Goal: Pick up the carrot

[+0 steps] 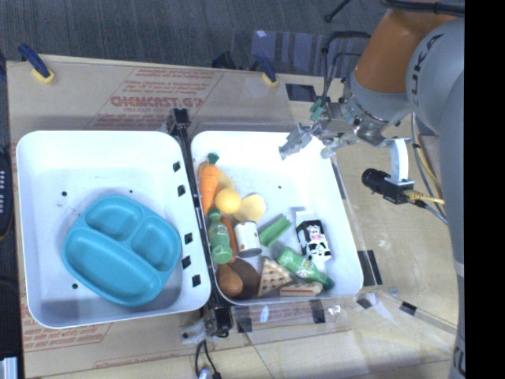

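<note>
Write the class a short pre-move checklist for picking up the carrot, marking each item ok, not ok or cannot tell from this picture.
1. Carrot in plain sight, in the right bin against its left wall: ok.
2. Gripper above the carrot: not ok; it hangs over the bin's upper right corner.
3. Nothing lying on the carrot: ok.
4. Room beside it: not ok; yellow fruit and green bottle crowd its lower end.
5. Jaws open: cannot tell.
</note>
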